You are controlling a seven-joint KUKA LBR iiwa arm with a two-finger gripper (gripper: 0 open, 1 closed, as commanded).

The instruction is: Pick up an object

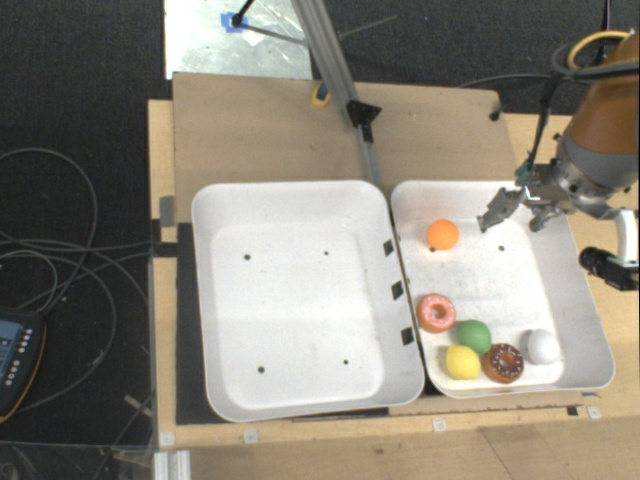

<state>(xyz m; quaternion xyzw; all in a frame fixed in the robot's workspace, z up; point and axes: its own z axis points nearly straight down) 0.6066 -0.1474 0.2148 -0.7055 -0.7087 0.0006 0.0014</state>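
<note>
The right bin (570, 268) holds an orange ball (442, 234) near its back left. Along its front lie a pink frosted donut (435, 313), a green ball (473, 335), a yellow ball (462, 362), a brown sprinkled donut (503, 363) and a white ball (542, 347). My gripper (520, 211) hangs over the back right of this bin, to the right of the orange ball and apart from it. Its two fingers (495, 213) are spread, with nothing between them.
The left bin (220, 268) sits beside the right one, joined by black clips (397, 289). A grey pole (330, 48) slants across the back of the bench. Cables and a handheld pendant (15, 353) lie on the floor at left.
</note>
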